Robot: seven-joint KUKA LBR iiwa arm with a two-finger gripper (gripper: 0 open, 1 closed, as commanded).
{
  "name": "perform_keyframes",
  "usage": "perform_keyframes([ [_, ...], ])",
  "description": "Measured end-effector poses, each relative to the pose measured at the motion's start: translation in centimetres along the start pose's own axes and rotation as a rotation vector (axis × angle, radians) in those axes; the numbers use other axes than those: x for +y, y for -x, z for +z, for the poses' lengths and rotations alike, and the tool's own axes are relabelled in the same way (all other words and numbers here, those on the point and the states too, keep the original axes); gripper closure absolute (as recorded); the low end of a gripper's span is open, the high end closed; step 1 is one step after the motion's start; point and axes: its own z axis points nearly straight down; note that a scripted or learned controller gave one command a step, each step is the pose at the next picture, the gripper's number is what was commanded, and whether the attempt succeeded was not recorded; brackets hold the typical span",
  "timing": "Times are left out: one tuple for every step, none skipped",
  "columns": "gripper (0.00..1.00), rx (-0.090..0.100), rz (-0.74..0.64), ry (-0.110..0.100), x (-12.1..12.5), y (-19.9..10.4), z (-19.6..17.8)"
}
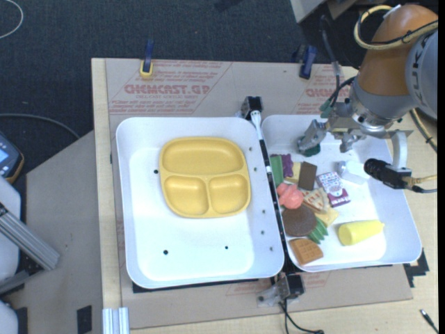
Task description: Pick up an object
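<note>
1. Over the back of the right bin (400, 252), the gripper (329, 138) hangs on the grey arm with the orange band (393, 47). Two fingers (309, 141) point down with a visible gap between them and nothing in it, so jaws are released.
2. Step, as I judge it: approach phase, nothing picked yet. Every candidate object lies in the right bin, in front of the gripper.
3. Candidates: a yellow cylinder-like piece (360, 232), smooth plastic, lying on its side near the front; a pink rounded lump (290, 196); a dark brown flat round piece (300, 221); an orange waffle-textured square (306, 250); a green strip (277, 167) by the divider; a small printed packet (332, 186).
4. Next move calls for choosing one target, centring over it and descending. The cluster by the divider is tight, with pieces touching or overlapping, so a clean grip there looks harder. The yellow piece sits apart and looks easier.
5. Left bin (139, 207) holds a yellow three-compartment tray (205, 176), matte moulded plastic with rounded corners.
</note>
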Motion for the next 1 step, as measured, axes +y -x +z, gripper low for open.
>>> perform_keyframes([
  [0.00,-0.001,-0.002,0.014,0.31,-0.01,-0.78],
])
